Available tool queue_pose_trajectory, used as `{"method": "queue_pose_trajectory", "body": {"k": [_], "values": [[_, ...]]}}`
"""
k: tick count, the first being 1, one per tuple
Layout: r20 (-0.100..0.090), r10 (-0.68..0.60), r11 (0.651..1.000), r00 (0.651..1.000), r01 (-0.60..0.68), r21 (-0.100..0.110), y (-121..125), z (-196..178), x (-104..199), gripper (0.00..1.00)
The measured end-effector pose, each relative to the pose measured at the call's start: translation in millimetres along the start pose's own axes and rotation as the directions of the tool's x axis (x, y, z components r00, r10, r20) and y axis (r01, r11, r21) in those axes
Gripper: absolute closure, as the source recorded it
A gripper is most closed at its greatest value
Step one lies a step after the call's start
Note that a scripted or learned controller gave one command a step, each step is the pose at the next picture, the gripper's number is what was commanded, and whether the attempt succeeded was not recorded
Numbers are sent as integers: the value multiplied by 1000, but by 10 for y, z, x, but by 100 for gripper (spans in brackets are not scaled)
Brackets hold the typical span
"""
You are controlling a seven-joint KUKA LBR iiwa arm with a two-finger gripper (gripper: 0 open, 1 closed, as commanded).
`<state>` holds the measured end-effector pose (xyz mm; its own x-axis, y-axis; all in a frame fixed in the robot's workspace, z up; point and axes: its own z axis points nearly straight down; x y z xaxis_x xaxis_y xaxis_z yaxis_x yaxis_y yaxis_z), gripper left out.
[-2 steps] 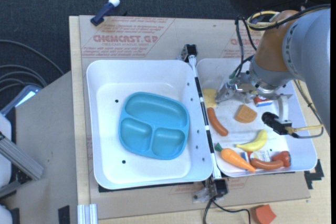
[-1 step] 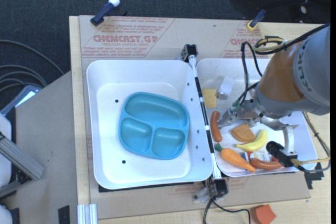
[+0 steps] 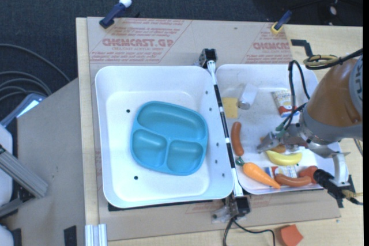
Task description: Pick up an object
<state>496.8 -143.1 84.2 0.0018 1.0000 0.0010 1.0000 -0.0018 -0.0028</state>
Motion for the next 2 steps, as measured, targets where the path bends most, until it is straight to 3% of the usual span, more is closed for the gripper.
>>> {"method": "queue_pose_trajectory", "body": {"k": [1,2], "values": [[1,0,1000,1000,0,-3,7,-99,3,100],[0,0,1000,1000,0,-1,3,-96,4,0]]}}
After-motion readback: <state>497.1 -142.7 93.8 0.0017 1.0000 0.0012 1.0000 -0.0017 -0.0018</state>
